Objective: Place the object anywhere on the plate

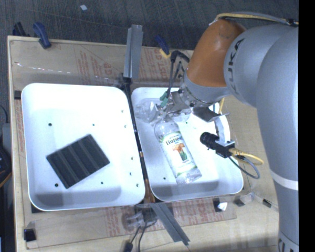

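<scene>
A clear plastic bottle (178,151) with a green and red label lies on its side in the right bin (228,185), its neck pointing to the far left. The plate (77,160), a dark ridged rectangle, lies flat in the left bin (26,140), towards the front. My gripper (165,108) hangs low over the far end of the right bin, right at the bottle's neck. The wrist and clear plastic glare hide how it meets the bottle.
The grey arm with its orange band (215,56) covers the far right of the right bin. A black connector with a yellow cable (216,142) hangs beside the bottle. A metal bar (132,51) and blue clamps (41,34) stand at the far edge.
</scene>
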### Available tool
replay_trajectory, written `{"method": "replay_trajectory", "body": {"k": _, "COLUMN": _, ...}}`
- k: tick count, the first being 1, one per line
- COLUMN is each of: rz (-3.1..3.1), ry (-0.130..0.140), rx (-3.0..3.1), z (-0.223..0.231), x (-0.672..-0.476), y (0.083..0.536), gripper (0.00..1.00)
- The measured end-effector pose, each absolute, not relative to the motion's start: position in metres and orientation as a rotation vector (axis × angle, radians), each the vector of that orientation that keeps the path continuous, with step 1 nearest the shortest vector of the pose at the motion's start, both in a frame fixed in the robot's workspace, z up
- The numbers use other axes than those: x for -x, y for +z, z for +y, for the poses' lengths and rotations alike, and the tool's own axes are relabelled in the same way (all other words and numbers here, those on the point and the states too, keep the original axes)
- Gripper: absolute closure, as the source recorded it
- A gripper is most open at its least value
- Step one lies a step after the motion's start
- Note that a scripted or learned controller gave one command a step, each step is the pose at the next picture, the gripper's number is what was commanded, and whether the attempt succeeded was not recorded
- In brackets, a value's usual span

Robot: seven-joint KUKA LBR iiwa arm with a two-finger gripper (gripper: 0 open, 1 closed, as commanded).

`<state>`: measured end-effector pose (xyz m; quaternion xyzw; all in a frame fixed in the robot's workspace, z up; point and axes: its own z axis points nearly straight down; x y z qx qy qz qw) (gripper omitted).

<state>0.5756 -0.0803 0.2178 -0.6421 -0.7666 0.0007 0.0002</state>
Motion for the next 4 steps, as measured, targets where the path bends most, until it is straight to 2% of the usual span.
{"method": "replay_trajectory", "body": {"k": 1, "rz": -2.461, "ry": 0.002, "rx": 1.950, "z": -0.057, "x": -0.623, "y": 0.230, "gripper": 1.00}}
{"method": "replay_trajectory", "body": {"k": 2, "rz": -2.413, "ry": 0.002, "rx": 2.009, "z": -0.055, "x": -0.656, "y": 0.245, "gripper": 1.00}}
{"method": "replay_trajectory", "body": {"k": 3, "rz": -2.341, "ry": 0.006, "rx": 2.088, "z": -0.042, "x": -0.656, "y": 0.232, "gripper": 1.00}}
{"method": "replay_trajectory", "body": {"k": 4, "rz": -2.575, "ry": 0.001, "rx": 1.802, "z": -0.049, "x": -0.657, "y": 0.305, "gripper": 1.00}}
